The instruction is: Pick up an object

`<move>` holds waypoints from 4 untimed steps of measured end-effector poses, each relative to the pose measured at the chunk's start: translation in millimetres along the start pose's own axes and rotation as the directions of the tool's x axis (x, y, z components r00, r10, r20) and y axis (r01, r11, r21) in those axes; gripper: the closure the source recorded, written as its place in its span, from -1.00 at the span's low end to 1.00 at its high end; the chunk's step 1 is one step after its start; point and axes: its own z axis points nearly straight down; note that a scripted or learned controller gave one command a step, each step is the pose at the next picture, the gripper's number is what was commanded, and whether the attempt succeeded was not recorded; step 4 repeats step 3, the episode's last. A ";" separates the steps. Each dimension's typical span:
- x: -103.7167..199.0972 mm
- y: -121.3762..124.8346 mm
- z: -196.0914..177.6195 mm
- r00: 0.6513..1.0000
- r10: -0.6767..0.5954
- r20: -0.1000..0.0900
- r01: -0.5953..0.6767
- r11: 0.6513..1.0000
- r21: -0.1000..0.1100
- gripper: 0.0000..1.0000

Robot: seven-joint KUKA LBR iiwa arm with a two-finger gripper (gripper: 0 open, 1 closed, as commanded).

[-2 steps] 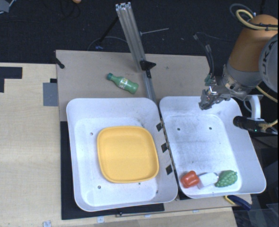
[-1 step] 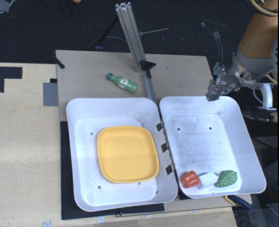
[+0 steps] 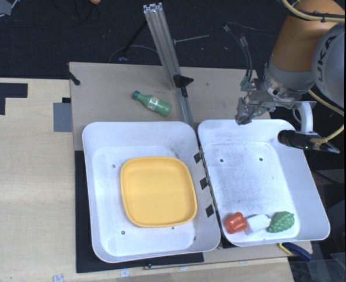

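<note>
Red pepper-like object (image 3: 235,222), white block (image 3: 258,223), green grape-like bunch (image 3: 281,221) lie in row at near edge of right bin (image 3: 252,157), pepper touching block, block touching bunch. Jaws (image 3: 245,116) hover over right bin's far rim, well apart from all three; state cannot tell. Yellow plate (image 3: 158,191) sits in left bin (image 3: 102,151). Green bottle (image 3: 152,103) lies on bench (image 3: 114,90) beyond left bin.
</note>
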 end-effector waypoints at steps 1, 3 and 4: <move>56.5 -6.6 -3.8 1.000 0.000 0.000 0.000 1.000 0.000 1.00; 155.9 -16.3 24.2 1.000 0.000 0.000 0.000 1.000 0.002 1.00; 155.9 -16.3 24.2 1.000 0.000 0.000 0.000 1.000 0.002 1.00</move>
